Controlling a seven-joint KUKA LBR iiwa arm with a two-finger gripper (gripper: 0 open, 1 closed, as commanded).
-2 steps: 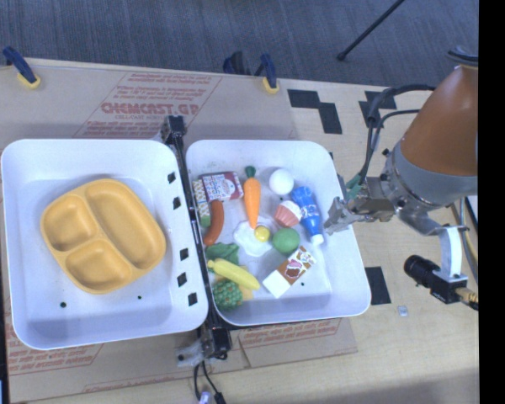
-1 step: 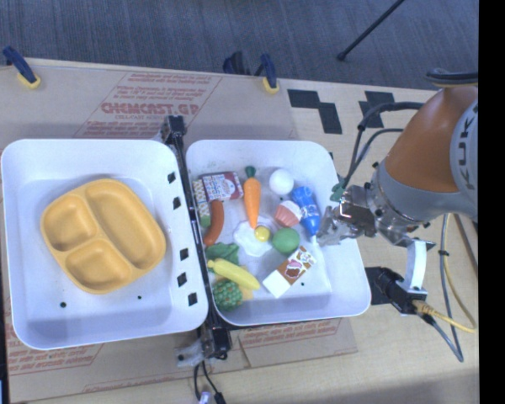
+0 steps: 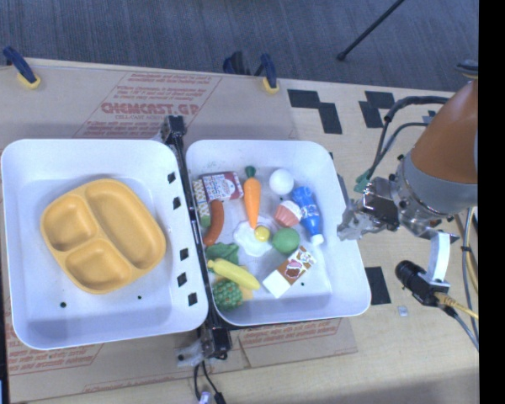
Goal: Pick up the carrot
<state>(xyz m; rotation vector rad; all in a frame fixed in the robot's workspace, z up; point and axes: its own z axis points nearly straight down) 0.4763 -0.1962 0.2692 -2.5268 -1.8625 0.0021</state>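
Note:
The carrot is orange with a green top. It lies lengthwise in the upper middle of the right bin, its tip pointing toward the fried egg. My gripper hangs just outside that bin's right wall, well to the right of the carrot and apart from it. Nothing shows in the gripper. The orange-banded wrist rises behind it at the right.
Around the carrot lie a snack packet, a sausage, a white ball, a blue bottle, a green lime, a banana and a small carton. The left bin holds a yellow divided plate.

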